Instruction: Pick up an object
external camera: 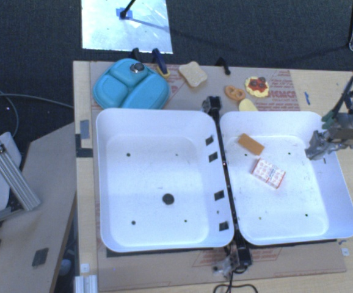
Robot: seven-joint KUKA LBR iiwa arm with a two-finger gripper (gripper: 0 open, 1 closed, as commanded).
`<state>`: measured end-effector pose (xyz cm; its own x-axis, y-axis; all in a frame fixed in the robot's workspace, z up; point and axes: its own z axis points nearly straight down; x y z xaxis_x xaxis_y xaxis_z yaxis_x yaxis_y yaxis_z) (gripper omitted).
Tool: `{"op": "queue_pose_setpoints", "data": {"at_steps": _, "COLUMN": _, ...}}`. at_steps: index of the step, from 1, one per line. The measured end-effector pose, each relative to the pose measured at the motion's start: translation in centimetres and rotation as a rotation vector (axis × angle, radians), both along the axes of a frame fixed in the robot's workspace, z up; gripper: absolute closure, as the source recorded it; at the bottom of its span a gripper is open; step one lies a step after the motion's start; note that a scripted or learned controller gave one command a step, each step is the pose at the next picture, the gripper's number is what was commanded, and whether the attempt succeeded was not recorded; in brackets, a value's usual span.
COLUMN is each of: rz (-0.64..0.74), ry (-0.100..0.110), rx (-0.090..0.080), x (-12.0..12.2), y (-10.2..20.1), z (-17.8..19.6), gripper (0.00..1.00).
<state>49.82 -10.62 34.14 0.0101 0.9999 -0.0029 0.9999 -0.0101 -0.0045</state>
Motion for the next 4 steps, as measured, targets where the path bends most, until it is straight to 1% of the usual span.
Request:
{"op": "queue_pose_setpoints", "data": {"at_steps": 1, "rz": 0.006, "ry": -0.008, "rx": -0.001, "x": 3.8, "y": -7.7, "z": -1.6, "gripper": 1.00}}
{"op": "queue_pose_setpoints", "data": {"at_steps": 2, "rz": 0.018, "ry": -0.003, "rx": 0.004, "x": 10.7, "y": -4.1, "z": -11.4, "gripper": 1.00}}
{"op": "queue_pose_setpoints", "data": {"at_steps": 3, "rz": 0.009, "ry": 0.003, "rx": 0.006, "x": 2.9, "y": -2.7, "z": -15.6, "gripper": 1.00}}
{"op": "queue_pose_setpoints", "data": {"at_steps": 4, "rz": 0.004, "ry": -0.001, "rx": 0.001, "x": 0.0, "y": -9.8, "z": -20.8, "gripper": 1.00}}
